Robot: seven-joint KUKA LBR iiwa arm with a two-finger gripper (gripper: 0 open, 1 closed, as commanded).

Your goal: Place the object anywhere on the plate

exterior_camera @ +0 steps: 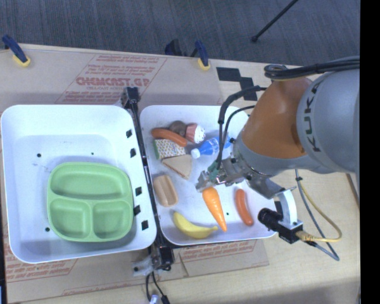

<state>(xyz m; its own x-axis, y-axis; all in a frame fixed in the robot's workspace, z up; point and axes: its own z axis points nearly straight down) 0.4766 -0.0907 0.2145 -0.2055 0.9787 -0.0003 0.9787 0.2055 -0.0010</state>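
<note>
- Pincer (207, 180) hangs low in the right bin (266, 232), just above the thick end of the carrot (214, 208); I cannot tell how it is set or whether anything is in it.
- Grey arm (320, 125) with its orange band reaches in from the right and covers the bin's far right corner.
- Carrot lies on the bin floor, pointing toward the near edge, with a red sausage (244, 207) just beside it on the right.
- Banana (191, 225) lies along the near wall, left of the carrot's tip.
- Bread roll (164, 190) sits near the bin's left wall.
- Further back are a sandwich wedge (178, 165), a second sausage (168, 135), a small blue bottle (206, 148) and a brown and white piece (192, 132), bunched close together.
- Green plate (88, 201), split into three sections, rests in the left bin (25, 122), well apart from the food.
- Both bins stand side by side on cardboard over the table (332, 246).
</note>
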